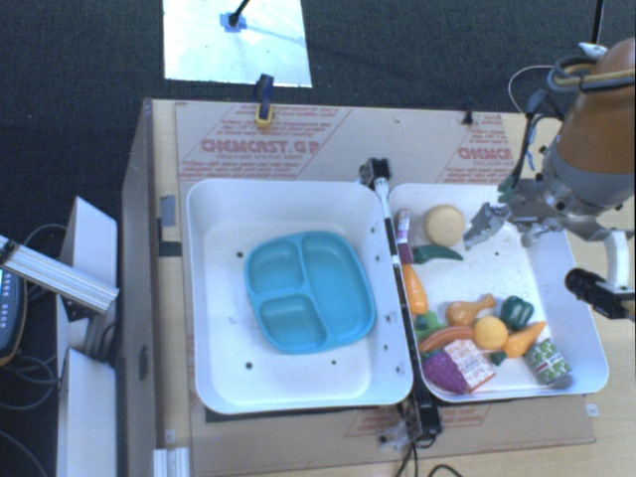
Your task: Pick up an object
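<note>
Two white bins sat on the bench (159, 296). Your hand (484, 225) hovered open and empty, right of centre beside the pale ball (444, 225); you needed to centre before closing.

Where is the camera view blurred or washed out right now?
Camera view: the grey two-finger gripper looks soft and smeared; the orange band is blurred too; the two white bins read bright with little shading; the blue divided plastic tray and toy food stay fairly sharp.

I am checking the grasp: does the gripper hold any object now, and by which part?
Nothing is held. The gripper hovers above the right bin, beside the pale round fruit.
</note>
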Tool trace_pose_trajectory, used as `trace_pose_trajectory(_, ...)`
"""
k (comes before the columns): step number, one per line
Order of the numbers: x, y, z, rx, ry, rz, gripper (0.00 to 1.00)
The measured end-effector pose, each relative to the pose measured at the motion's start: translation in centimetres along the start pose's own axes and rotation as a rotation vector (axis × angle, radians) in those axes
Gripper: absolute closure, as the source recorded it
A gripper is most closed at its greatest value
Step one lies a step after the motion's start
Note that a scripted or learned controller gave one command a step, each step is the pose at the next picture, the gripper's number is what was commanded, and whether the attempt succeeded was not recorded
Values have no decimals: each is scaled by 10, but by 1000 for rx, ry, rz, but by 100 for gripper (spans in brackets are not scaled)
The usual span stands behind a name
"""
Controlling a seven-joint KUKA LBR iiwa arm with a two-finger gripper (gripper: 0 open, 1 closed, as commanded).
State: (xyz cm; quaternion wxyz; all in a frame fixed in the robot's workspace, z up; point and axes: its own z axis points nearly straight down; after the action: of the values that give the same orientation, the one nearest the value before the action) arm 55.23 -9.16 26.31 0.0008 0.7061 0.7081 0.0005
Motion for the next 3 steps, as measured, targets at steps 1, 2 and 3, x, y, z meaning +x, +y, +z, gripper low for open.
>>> trace_pose_trajectory(1,-17,-51,143,4,1,2,0)
trace_pose_trajectory(2,-14,-56,176,-5,0,3,0)
trace_pose_trajectory(3,-12,-54,165,-10,2,0,100)
